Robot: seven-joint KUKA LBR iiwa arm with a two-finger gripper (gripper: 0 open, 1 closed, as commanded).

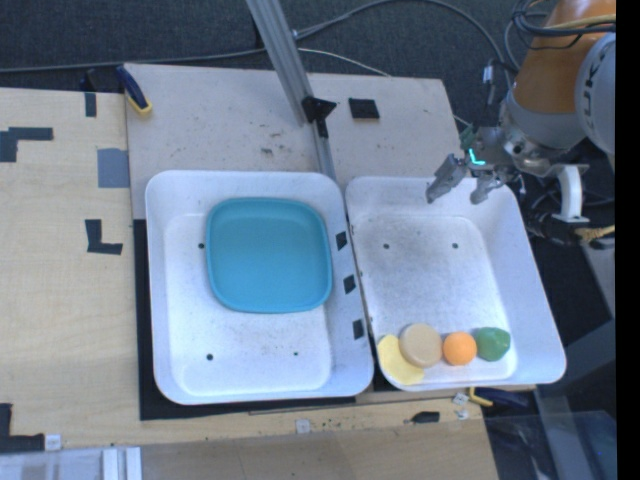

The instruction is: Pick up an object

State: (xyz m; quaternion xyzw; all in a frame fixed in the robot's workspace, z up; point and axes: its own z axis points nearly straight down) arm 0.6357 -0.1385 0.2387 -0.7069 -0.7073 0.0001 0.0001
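My gripper (462,186) hangs over the far edge of the right bin (520,268), open, with nothing between its fingers (443,182). Along the near edge of that bin lie a yellow flat piece (392,363), a tan round disc (421,345), an orange ball (459,349) and a green lump (491,343), all close together in a row. These objects are well apart from the gripper, at the opposite end of the bin. A blue square plate (268,254) lies in the left bin (170,298).
A grey metal post (290,63) rises slanting from between the bins at the back. Black cables (400,13) run across the dark floor behind the bench. A yellow and blue tool (135,92) lies at the bench's far left corner.
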